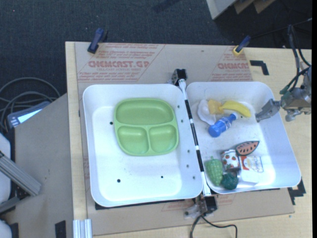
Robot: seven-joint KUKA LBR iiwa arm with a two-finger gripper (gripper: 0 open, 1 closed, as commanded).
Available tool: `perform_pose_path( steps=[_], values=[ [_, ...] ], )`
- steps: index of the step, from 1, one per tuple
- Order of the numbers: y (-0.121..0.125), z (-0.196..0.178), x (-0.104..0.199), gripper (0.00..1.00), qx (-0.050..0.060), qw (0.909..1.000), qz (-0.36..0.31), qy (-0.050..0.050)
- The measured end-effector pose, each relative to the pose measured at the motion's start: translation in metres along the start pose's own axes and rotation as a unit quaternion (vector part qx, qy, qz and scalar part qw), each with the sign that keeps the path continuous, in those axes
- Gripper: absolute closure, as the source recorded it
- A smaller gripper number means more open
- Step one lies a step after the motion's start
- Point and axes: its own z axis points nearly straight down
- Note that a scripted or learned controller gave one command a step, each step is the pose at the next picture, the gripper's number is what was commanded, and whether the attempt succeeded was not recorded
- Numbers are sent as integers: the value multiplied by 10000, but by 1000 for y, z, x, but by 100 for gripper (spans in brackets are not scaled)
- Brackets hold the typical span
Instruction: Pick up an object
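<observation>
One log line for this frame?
gripper: right bin's right rim, holding nothing | banana, blue bottle: right bin | green tray: left bin

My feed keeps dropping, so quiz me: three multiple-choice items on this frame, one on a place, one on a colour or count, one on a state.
1. Where is the green divided plate?
A. left bin
B. right bin
C. on the bench outside the bins

2. What colour is the small bottle?
A. red
B. blue
C. white

3. How does the gripper stand?
A. gripping the banana
B. pressed on the plate
C. at the right bin's right edge, apart from the objects

Answers: A, the plate lies alone in the left bin. B, its body is blue. C, it sits right of the banana, touching none.
</observation>
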Motion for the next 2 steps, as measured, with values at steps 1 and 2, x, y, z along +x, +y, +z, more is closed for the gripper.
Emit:
perform_pose_path(
  steps=[1, 2],
  values=[
    [-46, 159, -11, 0, -43, 10000, 9, -18],
    [-17, 164, 58, 0, -9, 10000, -10, 2]
  ],
)
